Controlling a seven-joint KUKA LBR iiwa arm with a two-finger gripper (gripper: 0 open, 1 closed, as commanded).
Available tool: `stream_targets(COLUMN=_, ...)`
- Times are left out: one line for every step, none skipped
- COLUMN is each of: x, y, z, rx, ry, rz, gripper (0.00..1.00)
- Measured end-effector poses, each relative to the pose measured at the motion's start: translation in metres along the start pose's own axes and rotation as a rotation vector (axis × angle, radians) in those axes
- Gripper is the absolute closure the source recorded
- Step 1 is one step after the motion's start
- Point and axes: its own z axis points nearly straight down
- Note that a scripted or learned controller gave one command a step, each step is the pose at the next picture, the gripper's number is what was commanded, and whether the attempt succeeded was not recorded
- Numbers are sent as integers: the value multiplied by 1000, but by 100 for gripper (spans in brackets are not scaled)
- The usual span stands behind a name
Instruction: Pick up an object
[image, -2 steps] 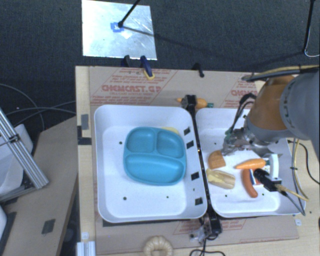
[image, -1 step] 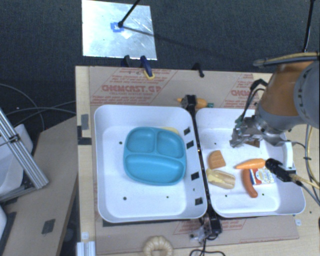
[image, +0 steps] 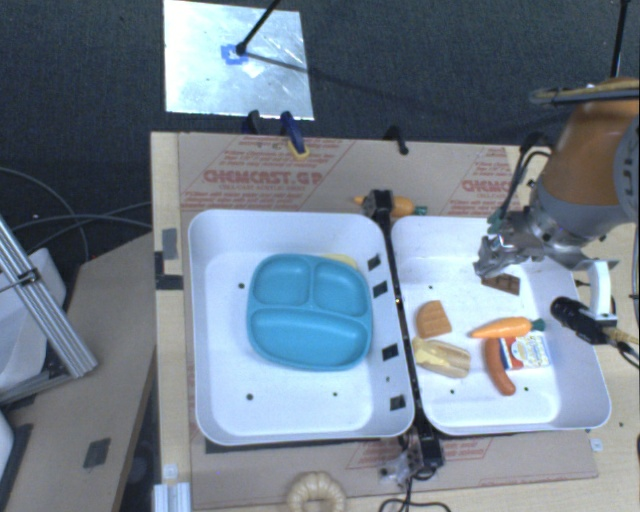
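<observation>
The end effector hangs low over the far part of the right bin, just beside a small brown block. Whether it is released or clenched cannot be told. To do this step well, it should come straight down over one toy and squeeze across the thin side. The carrot lies flat, long side left to right, green tip right. The sausage points near to far.
</observation>
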Motion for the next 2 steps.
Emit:
stream_targets(x=53, y=2, z=7, rx=5, ry=3, rz=-5, gripper=100)
stream_targets(x=102, y=9, z=10, rx=6, ry=3, rz=-5, gripper=100)
